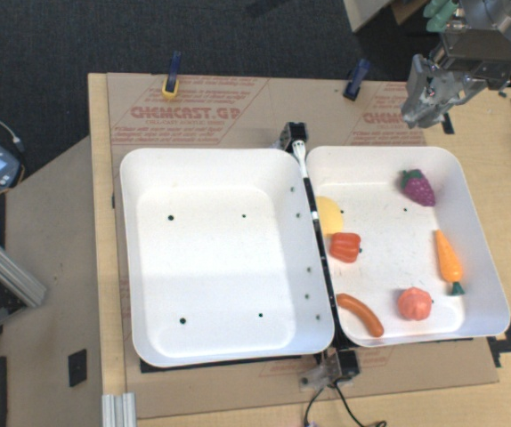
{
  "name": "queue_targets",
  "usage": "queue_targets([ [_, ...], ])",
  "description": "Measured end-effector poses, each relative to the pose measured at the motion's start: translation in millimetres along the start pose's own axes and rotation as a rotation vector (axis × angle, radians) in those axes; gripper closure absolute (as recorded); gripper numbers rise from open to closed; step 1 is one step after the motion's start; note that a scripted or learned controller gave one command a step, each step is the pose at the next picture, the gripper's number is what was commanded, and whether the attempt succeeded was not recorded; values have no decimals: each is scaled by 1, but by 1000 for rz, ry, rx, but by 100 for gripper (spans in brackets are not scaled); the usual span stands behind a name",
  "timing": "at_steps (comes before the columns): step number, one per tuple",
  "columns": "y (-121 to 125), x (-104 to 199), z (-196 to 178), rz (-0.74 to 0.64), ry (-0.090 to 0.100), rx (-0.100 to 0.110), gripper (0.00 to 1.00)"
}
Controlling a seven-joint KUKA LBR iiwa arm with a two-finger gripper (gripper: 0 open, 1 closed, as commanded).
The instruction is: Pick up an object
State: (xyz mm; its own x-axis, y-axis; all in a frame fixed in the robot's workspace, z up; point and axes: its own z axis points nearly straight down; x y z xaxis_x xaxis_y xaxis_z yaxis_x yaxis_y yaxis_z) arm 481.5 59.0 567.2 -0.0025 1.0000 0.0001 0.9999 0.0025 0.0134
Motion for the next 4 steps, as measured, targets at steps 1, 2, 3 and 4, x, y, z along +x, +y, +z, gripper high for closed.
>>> queue_targets([
  [1,1,0,-11,-1,0,-4,100],
  [2,2,1,-21,-2,0,-8,100],
  [3,2,1,-32,-2,0,-13,100],
  [4,3,2,-42,-2,1,-17,100],
])
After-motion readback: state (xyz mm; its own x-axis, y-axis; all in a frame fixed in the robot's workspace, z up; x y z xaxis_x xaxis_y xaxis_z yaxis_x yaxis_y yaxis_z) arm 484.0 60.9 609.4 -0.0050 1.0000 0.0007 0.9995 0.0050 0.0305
